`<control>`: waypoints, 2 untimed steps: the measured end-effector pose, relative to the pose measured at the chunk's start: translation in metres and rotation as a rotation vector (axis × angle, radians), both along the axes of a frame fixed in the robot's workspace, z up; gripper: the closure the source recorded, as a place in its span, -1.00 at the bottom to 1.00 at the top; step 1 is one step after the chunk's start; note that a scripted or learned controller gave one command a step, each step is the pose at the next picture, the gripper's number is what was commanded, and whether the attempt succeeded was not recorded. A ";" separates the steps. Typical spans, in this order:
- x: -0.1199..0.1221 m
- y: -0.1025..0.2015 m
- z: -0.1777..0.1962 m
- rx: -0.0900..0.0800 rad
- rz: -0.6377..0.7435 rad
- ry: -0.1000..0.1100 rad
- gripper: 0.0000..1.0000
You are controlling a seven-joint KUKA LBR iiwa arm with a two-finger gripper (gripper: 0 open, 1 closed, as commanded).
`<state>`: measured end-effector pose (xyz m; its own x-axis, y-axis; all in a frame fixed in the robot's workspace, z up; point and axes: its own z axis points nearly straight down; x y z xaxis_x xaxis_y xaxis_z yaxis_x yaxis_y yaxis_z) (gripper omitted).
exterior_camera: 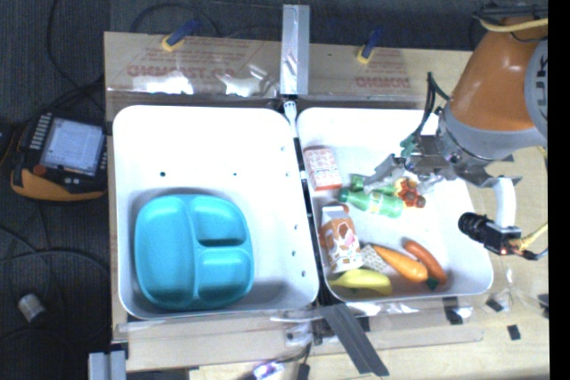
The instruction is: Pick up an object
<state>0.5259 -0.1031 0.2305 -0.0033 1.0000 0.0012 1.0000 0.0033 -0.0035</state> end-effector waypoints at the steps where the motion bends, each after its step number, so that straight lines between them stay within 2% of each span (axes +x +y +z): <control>1: 0.046 -0.026 -0.130 0.000 0.040 0.000 -1.00; 2: 0.046 -0.024 -0.122 0.003 0.040 0.003 1.00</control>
